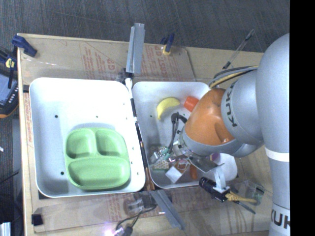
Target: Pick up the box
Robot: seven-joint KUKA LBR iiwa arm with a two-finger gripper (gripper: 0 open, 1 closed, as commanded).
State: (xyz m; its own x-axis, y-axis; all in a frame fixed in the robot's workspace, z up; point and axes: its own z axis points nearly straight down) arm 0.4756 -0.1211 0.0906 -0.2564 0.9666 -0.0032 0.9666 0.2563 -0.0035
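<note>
A small white box (173,174) lies at the front of the right bin (147,112), next to a brownish item (183,165). My gripper (167,157) hangs low over the front of that bin, just above and left of the box, under the orange wrist band (209,122). The arm's bulk hides much of the bin's right half. Whether the gripper touches the box I cannot tell.
A yellow banana (167,106) and an orange-red item (191,102) lie at the back of the right bin. A green divided tray (97,159) sits in the left bin (44,112). Clamps and cables line the bench edges.
</note>
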